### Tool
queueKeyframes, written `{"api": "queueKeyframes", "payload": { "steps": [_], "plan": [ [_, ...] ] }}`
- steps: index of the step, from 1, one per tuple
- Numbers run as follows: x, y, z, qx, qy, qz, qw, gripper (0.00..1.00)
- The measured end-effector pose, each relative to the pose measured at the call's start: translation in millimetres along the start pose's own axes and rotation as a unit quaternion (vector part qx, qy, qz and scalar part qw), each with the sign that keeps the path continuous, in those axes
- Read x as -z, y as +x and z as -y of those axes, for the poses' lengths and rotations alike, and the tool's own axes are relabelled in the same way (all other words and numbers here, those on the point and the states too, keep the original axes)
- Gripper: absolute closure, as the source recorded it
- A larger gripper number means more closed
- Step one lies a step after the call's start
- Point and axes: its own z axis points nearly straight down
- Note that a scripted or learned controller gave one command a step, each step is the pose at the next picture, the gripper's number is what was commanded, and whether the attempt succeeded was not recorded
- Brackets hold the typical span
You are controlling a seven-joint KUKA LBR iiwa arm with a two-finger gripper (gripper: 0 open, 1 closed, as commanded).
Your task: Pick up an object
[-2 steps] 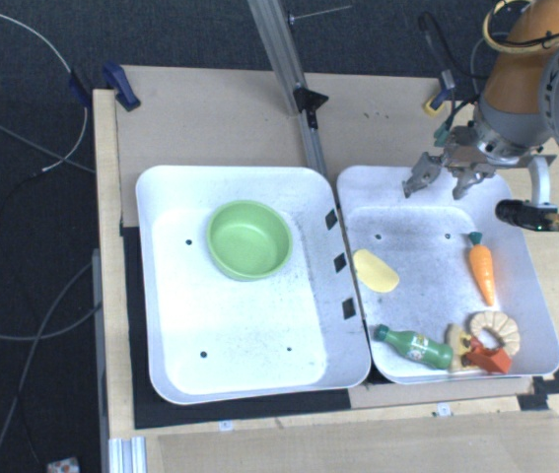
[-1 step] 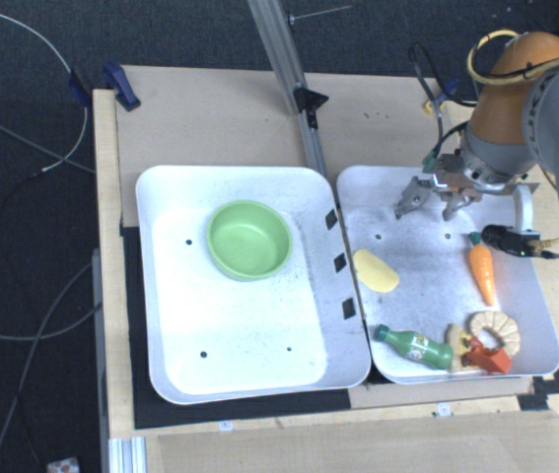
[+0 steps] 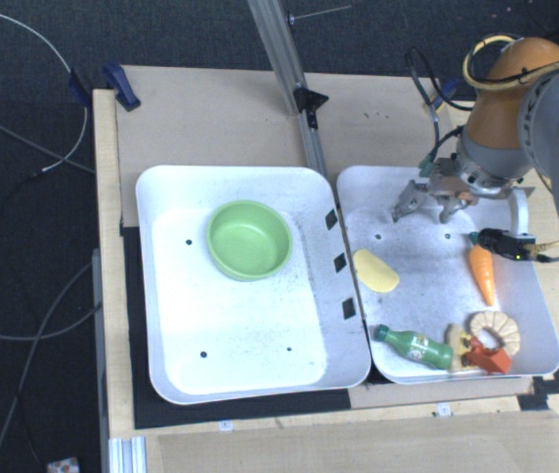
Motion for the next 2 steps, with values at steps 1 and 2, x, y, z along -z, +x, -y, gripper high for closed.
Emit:
{"api": "queueKeyframes", "payload": {
  "steps": [1,2],
  "plan": [
    [14,0,-1,0.0,-0.002,0.0,1.0,1.0],
    [81,4,-6,0.001,-0.011,0.003,0.9999,1.0]
  ]
}}
